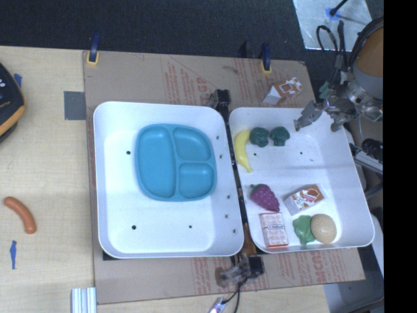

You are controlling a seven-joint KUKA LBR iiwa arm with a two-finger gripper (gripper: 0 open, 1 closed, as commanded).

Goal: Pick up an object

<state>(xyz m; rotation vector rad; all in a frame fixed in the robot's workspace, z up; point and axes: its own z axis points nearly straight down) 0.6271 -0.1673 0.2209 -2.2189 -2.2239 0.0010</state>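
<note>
My gripper point(318, 123) hangs over the far right corner of the right bin point(339, 168), open, with nothing between its fingers. Below it in that bin lie a yellow banana point(242, 150) and two dark green broccoli pieces point(259, 136) point(279, 135). Nearer the front are purple grapes point(264, 197), a small orange-and-white carton point(305, 199), a red-and-white box point(273, 230), a green leafy piece point(301, 229) and a beige round bun point(323, 227). The closest item to the gripper is the right broccoli piece, a little to its left and lower.
The left bin point(117, 201) holds a blue divided plate point(176, 161). An orange sausage point(21, 214) lies on the bench at far left. A small carton point(284, 90) sits on the cardboard behind the right bin. Cables and the arm crowd the upper right.
</note>
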